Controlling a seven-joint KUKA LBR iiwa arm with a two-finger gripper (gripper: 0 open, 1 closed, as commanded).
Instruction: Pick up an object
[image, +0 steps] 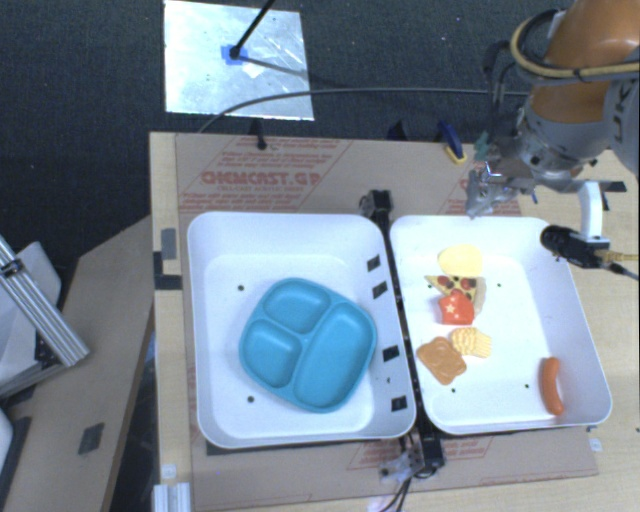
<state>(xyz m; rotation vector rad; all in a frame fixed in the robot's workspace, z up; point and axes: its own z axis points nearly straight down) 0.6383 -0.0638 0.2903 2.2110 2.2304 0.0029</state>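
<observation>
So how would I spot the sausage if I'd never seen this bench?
Look in the right-hand white bin. A cluster of toy food sits near its middle; the sausage lies apart from it, by the bin's right wall at the near corner. It alone is a slim, orange-red cylinder.

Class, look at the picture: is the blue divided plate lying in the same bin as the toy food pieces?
No. The blue divided plate lies in the left bin, while the toy food pieces lie in the right bin.
</observation>
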